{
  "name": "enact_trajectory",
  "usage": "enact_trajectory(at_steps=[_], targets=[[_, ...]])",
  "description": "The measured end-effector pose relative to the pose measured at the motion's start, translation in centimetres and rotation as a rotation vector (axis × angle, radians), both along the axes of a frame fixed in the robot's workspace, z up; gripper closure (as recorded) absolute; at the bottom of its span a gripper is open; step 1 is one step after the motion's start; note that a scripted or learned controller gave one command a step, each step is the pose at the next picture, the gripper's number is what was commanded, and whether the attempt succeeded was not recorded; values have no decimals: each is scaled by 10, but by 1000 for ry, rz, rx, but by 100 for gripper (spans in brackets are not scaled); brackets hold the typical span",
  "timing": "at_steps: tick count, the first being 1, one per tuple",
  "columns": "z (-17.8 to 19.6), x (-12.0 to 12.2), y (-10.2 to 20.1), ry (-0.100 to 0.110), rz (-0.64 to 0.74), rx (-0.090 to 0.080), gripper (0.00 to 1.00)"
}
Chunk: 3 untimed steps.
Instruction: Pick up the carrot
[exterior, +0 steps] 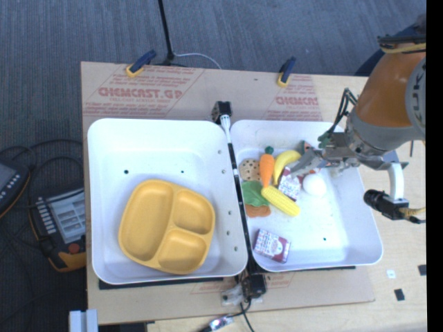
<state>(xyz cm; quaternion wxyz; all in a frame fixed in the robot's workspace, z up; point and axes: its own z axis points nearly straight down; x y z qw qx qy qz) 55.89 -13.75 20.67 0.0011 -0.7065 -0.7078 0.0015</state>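
The orange carrot [266, 169] with a green top lies in the right bin [346, 244], near its left wall, pointing toward the front. A yellow banana [285, 163] lies right beside it. My gripper [303, 160] hovers just right of the banana, about a hand's width right of the carrot. Its jaws look open and point left, with nothing held between them. The grey arm with the orange band [391, 95] reaches in from the right.
Around the carrot lie a cookie [250, 169], a green leaf [253, 194], a corn cob [281, 200], a small red-white box [290, 186] and a white egg [315, 185]. A red carton [271, 245] lies at the bin's front. The left bin [138, 144] holds a yellow divided tray [166, 225].
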Motion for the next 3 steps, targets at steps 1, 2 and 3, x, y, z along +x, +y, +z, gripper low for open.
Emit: enact_trajectory(at_steps=[1,2,3], targets=[[-103,57,30,-28,67,-10,0],[-92,58,29,-32,68,-14,100],[-20,74,120,-9,52,1,100]])
